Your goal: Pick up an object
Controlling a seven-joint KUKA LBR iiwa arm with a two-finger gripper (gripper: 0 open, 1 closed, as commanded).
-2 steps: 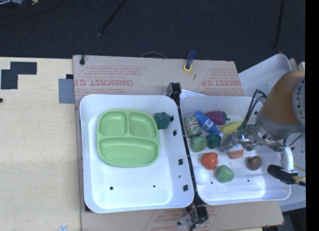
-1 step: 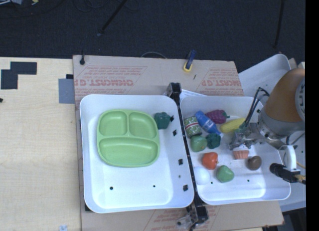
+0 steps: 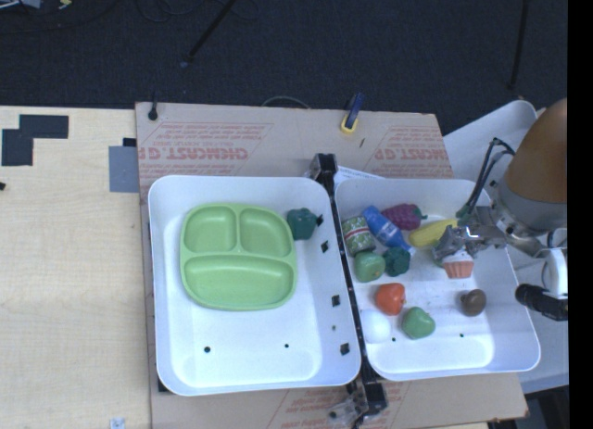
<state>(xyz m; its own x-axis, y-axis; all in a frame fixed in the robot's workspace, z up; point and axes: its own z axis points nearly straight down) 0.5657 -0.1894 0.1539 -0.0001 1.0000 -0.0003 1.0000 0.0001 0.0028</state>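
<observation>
Reaching in: the arm [image 3: 542, 168], grey with its orange band uppermost, comes over the right edge of the right bin [image 3: 519, 348].
Gripper: the gripper [image 3: 456, 249] hangs over the right half of the right bin, directly above a small pink cupcake toy [image 3: 459, 269]; from this slanted view I cannot tell how its tips are set, nor whether they touch the cupcake.
Nearest things: a yellow banana-like toy [image 3: 432, 232] lies just left of the gripper, and a purple grape-like toy [image 3: 402, 215] sits beyond it toward the bin's far edge.
Brown piece: a small round brown object [image 3: 473, 302] rests below the cupcake, near the right edge.
Middle cluster: a blue bottle [image 3: 381, 226], a printed can [image 3: 357, 232], a light green piece [image 3: 369, 266] and a dark green piece [image 3: 397, 259] crowd together near the bin's left edge.
Near side: an orange-red tomato-like toy [image 3: 390, 297] and a green pepper-like toy [image 3: 418, 323] lie closer to the near edge, the two just beside each other.
Left bin: the left bin [image 3: 185, 353] carries a light green divided plate [image 3: 238, 257] in its far half, with a dark green toy [image 3: 302, 223] just off the plate's upper right corner.
Beneath: both bins sit on a cardboard sheet [image 3: 222, 145].
</observation>
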